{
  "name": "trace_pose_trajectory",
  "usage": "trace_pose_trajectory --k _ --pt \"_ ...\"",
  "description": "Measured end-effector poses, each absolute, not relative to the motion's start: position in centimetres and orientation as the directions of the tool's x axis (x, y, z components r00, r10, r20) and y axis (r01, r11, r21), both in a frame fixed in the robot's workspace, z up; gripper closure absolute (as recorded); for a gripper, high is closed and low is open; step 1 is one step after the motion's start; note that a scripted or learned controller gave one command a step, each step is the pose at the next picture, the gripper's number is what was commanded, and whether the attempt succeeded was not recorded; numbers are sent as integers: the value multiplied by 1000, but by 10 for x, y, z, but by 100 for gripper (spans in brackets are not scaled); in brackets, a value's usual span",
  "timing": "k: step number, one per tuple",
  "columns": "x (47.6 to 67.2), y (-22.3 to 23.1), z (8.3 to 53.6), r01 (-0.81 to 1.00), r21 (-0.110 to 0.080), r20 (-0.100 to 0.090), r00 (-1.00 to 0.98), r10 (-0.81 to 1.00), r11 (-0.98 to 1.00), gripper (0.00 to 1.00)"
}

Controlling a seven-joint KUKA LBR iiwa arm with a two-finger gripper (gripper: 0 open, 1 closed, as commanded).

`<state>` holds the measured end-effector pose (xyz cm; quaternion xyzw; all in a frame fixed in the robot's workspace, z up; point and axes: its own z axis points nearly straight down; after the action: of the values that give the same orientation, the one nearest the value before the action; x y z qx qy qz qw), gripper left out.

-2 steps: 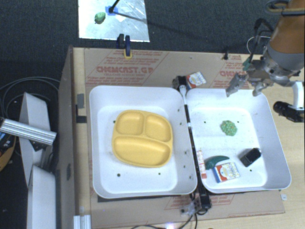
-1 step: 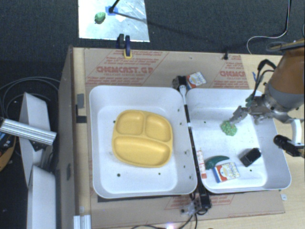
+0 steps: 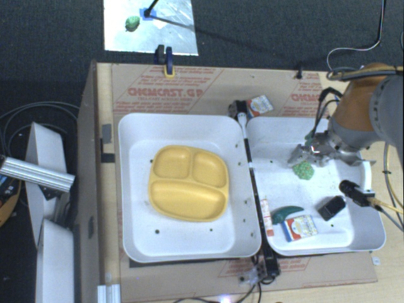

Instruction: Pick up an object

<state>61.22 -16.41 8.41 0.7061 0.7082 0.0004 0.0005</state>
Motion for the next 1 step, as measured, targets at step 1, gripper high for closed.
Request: trace_pose_trajectory --k 1 --pt "614 -164 96 1000 6 -2 -5 1000 5 100"
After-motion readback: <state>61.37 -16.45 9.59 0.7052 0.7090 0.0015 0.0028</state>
